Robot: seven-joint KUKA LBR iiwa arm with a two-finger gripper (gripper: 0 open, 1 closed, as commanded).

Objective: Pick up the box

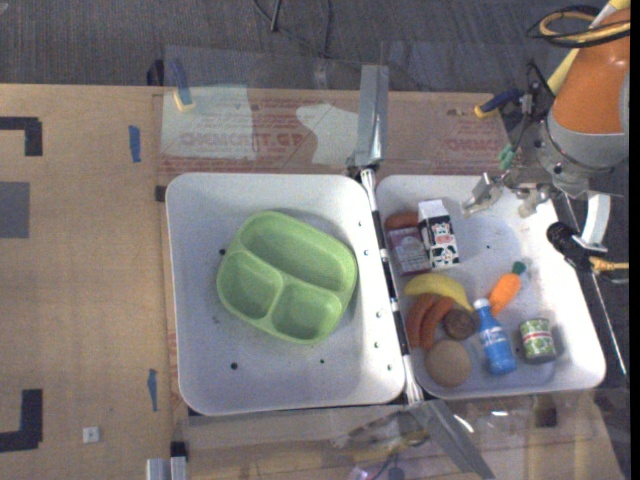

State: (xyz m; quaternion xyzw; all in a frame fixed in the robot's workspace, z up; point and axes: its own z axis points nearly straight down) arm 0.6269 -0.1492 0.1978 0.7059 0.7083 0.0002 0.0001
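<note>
I see the gripper [505, 190] open, empty, over the right bin's [590, 363] far edge; the box [437, 233] stands left, touching a packet [408, 251]. Descending there risks pinching both.

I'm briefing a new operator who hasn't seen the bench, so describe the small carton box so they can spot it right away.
Look in the right-hand white bin, at its far left corner near the divider. The small white carton box with black cow-like patches stands there beside a flat pink packet. It is the only black-and-white boxy item; its neighbours are rounded toy foods.
</note>
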